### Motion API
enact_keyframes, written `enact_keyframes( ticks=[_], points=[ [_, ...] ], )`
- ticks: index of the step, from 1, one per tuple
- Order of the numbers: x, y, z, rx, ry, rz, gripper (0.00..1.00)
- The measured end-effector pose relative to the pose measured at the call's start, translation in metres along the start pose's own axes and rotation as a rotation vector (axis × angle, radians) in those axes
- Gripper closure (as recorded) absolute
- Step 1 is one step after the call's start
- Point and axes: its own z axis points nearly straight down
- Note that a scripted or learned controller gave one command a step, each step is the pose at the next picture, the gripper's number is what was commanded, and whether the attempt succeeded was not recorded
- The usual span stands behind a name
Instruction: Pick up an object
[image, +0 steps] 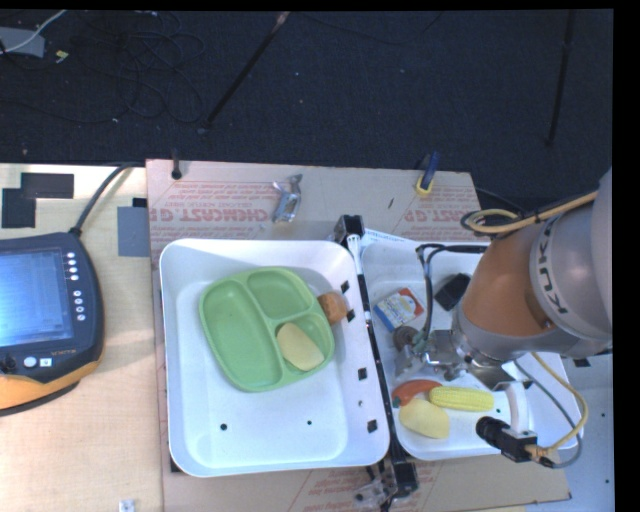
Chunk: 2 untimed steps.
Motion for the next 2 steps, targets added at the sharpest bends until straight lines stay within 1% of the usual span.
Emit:
enact_keyframes(
  ticks=[1,2],
  points=[
    [0.065,-0.035,-0.093,-0.004,0.002,-0.003,0.00],
    [0.052,-0.030,-0.067,-0.010,0.011,-0.009,0.00]
  ],
)
